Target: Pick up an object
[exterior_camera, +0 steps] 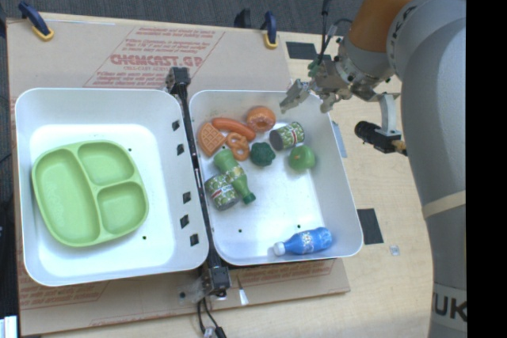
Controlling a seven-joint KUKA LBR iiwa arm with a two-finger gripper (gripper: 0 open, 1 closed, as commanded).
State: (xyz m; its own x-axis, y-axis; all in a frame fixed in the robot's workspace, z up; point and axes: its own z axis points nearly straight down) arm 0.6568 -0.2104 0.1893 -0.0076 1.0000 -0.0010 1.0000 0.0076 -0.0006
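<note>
Cardboard-covered surface [158,51] carries two white bins. Left bin [24,170]: green divided tray [89,191]. Right bin [341,194]: toys heaped at the far end, blue bottle [305,242] lying near front wall. Tool [309,99] hovers over right bin's far right corner, fingers spread, grasping nothing.
</note>
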